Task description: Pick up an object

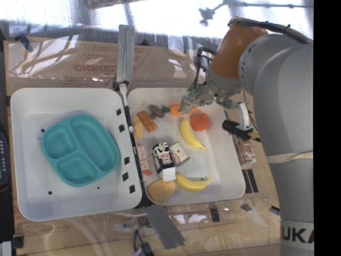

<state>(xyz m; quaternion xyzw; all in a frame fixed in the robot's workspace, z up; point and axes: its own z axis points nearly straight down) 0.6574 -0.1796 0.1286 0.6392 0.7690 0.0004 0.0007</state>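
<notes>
The bench (80,68) is brown board under strong glare, and it carries two white bins side by side. The left bin (26,143) holds a teal tray (80,149); the right bin (226,164) holds all the small items.

Your gripper (187,106) sits low over the far end of the right bin, its tip at a small orange piece (175,110) near the far wall. I cannot tell from this angle how wide the fingers stand or whether anything is between them — the wrist housing covers them. Treat the grasp as unconfirmed.

If the orange piece is your target, come straight down and centre on it, because it lies close to the wall and leaves little room on that side. Lift slowly and check that it rises with the tip before you travel.

Neighbours crowd the spot. A red block (200,122) lies just beside the tip, and a banana (190,134) runs from near it toward the bin's middle. A dark pebble-like item (156,111) and a waffle (146,120) lie on the divider side. A sideways drift could nudge any of these.

Well apart, toward the near end — a cow-print carton (161,154), a second banana (192,183) and a tan round piece (161,190). They do not obstruct.
</notes>
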